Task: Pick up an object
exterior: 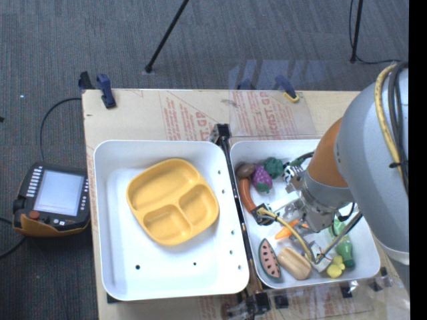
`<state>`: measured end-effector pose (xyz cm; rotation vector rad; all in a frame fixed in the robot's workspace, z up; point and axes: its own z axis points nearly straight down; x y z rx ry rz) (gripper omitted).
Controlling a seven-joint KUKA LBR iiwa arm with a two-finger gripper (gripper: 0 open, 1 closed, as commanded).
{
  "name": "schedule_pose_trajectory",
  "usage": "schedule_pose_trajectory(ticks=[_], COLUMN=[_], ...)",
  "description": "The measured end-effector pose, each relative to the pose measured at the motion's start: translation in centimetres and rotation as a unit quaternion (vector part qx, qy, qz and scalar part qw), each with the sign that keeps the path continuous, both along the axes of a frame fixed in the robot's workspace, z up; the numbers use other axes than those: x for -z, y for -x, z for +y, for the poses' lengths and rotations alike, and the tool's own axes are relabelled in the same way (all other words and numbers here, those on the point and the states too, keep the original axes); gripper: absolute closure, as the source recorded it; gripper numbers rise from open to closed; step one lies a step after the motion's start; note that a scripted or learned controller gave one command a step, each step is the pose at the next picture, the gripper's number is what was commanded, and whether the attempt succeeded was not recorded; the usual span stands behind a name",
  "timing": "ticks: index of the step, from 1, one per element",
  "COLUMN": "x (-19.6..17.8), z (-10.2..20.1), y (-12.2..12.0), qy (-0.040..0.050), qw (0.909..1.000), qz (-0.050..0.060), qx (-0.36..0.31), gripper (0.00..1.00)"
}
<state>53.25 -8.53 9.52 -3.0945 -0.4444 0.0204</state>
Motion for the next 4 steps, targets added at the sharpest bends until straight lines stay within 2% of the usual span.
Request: schedule_pose_trajectory(ticks=[1, 2, 3, 4], x=[-12.7, -15.3, -17.2, -16.6], z=[0.9, -0.4, -1.9, -4.8], y=[-3.5, -9.6, -7.6, -8.8], qy=[0.0055, 0.0049, 0.0045, 0.0055], qw=[0.9991, 0.9992, 0.9991, 0.9991], qz=[-0.012, -0.006, -0.005, -0.004], qx=[0.041, 0.04, 0.041, 0.043], gripper=[1.0, 1.0, 1.0, 1.0])
